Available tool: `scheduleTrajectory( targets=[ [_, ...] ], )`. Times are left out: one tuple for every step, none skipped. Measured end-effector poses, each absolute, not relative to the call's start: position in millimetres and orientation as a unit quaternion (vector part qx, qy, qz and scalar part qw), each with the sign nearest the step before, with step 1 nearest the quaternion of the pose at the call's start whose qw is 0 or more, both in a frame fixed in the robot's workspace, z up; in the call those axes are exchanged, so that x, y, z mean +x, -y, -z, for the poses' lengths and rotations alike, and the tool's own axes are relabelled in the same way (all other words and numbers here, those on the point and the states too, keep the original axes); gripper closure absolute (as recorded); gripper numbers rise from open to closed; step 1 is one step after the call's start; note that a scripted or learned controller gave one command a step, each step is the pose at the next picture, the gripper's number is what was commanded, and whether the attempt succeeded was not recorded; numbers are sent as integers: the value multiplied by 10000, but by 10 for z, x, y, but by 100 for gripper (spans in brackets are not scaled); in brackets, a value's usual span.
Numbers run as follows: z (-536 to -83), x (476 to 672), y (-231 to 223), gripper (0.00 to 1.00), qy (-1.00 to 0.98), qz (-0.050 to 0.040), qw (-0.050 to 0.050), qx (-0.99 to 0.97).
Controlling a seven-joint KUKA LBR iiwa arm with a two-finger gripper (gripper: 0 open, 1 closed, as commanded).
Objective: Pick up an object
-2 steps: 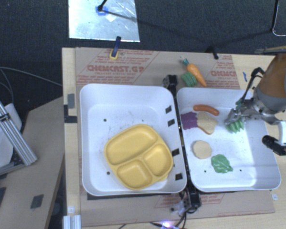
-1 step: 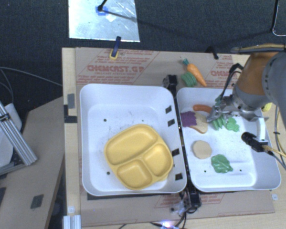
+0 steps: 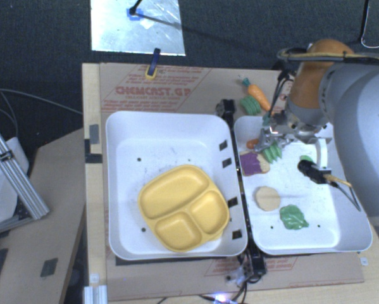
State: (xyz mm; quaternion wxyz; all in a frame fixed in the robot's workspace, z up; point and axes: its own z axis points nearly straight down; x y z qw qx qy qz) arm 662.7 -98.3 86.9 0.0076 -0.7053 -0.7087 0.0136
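My gripper (image 3: 271, 139) hangs low over the back left part of the right bin (image 3: 322, 230). Right under it lies a green ribbed toy vegetable (image 3: 272, 151), touching or nearly touching the gripper's tip. A small red-orange piece (image 3: 252, 144) peeks out just left of it. A purple toy eggplant (image 3: 250, 164) rests by the bin's left wall. Closer to the front are a tan round cookie (image 3: 267, 198) and a green leafy piece (image 3: 293, 217).
The left bin (image 3: 129, 138) holds a yellow divided plate (image 3: 183, 206). A toy carrot with a green top (image 3: 255, 97) lies on the cardboard behind the right bin. The arm's grey bulk (image 3: 360, 125) covers that bin's right back corner.
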Motion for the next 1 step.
scheduleTrajectory(
  targets=[
    [-1927,6716,225,100,7112,54,-41,-7029]
  ],
)
